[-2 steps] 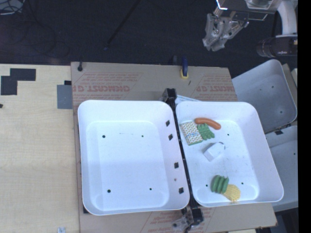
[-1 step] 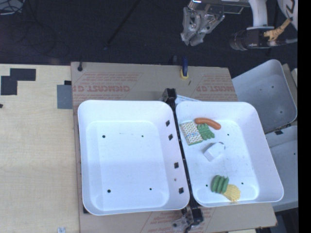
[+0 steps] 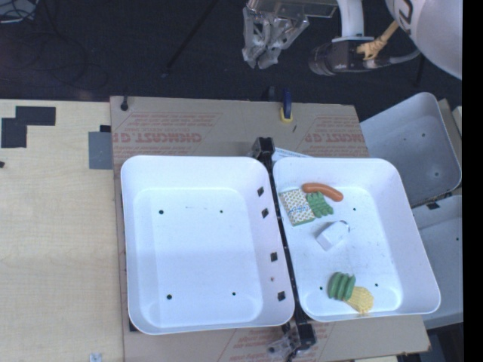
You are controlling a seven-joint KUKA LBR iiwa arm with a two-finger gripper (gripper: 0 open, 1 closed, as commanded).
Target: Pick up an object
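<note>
The right bin (image 3: 404, 202) holds several small objects: an orange sausage-shaped piece (image 3: 323, 191) near its far edge, a green-and-white checkered pack (image 3: 296, 206) with a green piece (image 3: 320, 205) beside it, a white block (image 3: 330, 234) in the middle, and a green-and-yellow corn-like toy (image 3: 349, 291) near the front. My gripper (image 3: 264, 45) hangs high above the bench, behind the bins, well clear of every object. Nothing sits between its fingers.
The left bin (image 3: 136, 217) stands beside the right one, joined by a black clip strip (image 3: 272, 225). Both rest on a cardboard sheet (image 3: 189, 127). A grey metal plate (image 3: 415, 138) lies to the right of the bins.
</note>
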